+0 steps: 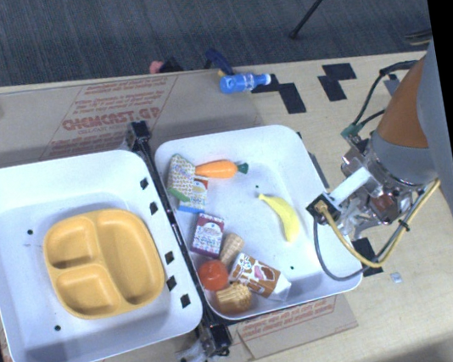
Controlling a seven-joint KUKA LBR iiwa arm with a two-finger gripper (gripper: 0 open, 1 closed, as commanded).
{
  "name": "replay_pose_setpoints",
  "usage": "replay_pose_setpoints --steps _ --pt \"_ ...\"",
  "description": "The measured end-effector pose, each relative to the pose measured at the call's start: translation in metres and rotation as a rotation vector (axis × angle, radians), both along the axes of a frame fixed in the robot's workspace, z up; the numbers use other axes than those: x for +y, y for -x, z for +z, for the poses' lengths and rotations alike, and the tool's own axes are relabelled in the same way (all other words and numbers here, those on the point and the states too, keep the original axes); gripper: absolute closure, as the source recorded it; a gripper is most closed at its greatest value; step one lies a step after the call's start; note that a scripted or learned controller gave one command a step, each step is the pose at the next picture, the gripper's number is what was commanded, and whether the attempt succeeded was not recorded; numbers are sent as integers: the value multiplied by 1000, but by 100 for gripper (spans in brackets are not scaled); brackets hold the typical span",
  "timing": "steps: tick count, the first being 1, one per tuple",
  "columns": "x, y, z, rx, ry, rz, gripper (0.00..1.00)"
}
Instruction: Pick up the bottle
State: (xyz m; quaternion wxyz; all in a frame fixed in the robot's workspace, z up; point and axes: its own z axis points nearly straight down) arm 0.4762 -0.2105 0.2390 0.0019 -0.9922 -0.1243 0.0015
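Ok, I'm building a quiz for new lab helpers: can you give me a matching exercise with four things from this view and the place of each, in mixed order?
Things:
1. yellow divided tray
2. banana
3. blue bottle
4. carrot

Places:
A. on the cardboard, beyond the bins
B. near the right bin's far wall
C. in the left bin
D. in the right bin, on the arm's side

Pairs: 1-C, 2-D, 3-A, 4-B
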Motion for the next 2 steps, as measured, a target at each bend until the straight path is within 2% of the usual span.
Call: replay_pose_setpoints --steps 1,2 --pt "0 0 1 0 2 -40 100" --pt "0 0 21 -1 0 -41 100"
